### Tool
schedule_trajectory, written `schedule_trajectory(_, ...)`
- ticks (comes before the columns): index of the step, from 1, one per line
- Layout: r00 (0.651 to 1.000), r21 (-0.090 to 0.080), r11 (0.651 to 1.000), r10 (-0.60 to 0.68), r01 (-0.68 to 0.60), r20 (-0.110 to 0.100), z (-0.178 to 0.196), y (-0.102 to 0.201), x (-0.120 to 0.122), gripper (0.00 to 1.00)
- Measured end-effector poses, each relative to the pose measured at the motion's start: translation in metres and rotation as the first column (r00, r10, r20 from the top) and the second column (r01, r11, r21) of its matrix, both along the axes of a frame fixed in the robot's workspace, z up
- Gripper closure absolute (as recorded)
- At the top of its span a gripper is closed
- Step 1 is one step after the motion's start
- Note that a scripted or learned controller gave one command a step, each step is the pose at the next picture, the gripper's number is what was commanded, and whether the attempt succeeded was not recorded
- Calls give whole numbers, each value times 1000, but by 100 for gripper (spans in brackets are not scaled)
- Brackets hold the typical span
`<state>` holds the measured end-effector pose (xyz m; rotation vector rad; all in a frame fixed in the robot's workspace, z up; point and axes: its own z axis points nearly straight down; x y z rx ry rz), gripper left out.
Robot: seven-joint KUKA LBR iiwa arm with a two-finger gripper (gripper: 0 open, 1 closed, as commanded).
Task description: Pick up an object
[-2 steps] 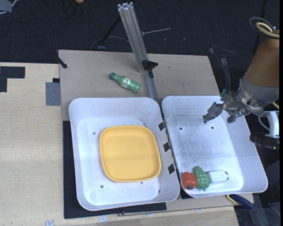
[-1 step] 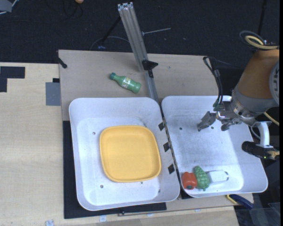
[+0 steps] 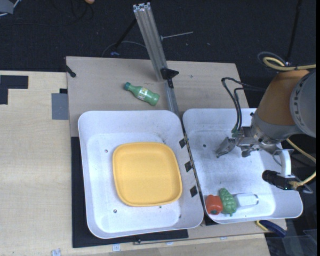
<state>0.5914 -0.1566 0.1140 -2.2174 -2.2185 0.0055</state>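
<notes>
- Two bins sit side by side on the bench (image 3: 213, 84), their inner edges touching down the middle.
- The left bin (image 3: 96, 143) holds a square plate (image 3: 147, 173), lying flat near its centre.
- The right bin (image 3: 213, 127) holds a toy tomato (image 3: 214, 204) and a toy broccoli (image 3: 229, 201), touching each other at the near left corner.
- A small flat block (image 3: 247, 200) lies just right of the broccoli, by the near wall.
- The gripper (image 3: 236, 147) hangs over the middle of the right bin, well behind those toys; the arm (image 3: 285, 103) enters from the right.
- A bottle (image 3: 142, 94) lies on its side on the bench, behind the left bin.
- A metal rail (image 3: 154, 41) slants from the far side down to the gap between the bins.
</notes>
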Motion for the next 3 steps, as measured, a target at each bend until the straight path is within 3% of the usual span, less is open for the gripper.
schedule_trajectory(1, 1000, -1, 1000, -2, 2, 5, 13, -2, 1, 100)
schedule_trajectory(3, 1000, -2, 1000, -1, 1, 9, 90, -4, 2, 100)
